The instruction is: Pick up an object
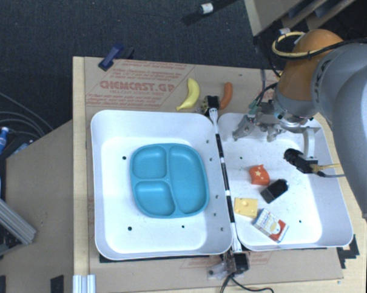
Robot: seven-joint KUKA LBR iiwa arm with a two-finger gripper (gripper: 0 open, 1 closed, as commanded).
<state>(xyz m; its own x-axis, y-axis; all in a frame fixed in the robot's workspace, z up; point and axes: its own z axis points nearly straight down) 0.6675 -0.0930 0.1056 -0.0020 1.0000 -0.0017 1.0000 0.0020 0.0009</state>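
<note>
The bench (135, 280) is pale wood, set on a dark blue-grey carpeted floor (67, 22). A brown cardboard sheet (137, 83) printed with red lettering lies along its far side. Black cables (15, 111) loop across the floor at the left, beside a blue-capped bottle (0, 141). A grey aluminium rail (10, 217) slants in at the near left. At the far edge a black rod with a white tip (204, 9) lies on the carpet, next to a beige panel (280, 10). Lighting is even, with soft shadows.
</note>
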